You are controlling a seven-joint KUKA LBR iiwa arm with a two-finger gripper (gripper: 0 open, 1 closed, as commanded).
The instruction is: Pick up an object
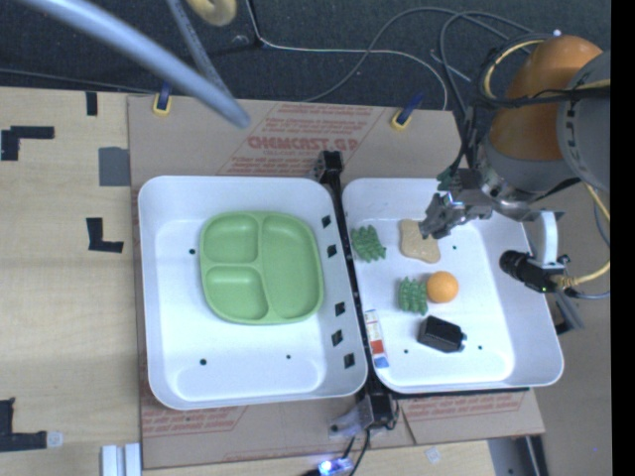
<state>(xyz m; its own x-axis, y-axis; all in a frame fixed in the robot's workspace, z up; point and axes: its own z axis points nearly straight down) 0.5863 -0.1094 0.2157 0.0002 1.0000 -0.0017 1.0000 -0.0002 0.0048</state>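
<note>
The right bin (496, 365) holds several small objects: a tan cookie-shaped piece (419, 243), an orange ball (443, 287), two green leafy pieces (368, 243) (413, 295), a black block (441, 334) and a thin red-and-white stick (375, 338) by the left wall. My gripper (438, 218) hangs over the right bin, its tips just above the right edge of the tan piece. Nothing shows between its fingers.
The left bin (169, 365) carries a green divided plate (263, 267). A black divider strip (342, 266) runs between the bins. Cables trail across the dark floor behind the bench, and a grey pole (129, 38) crosses the upper left.
</note>
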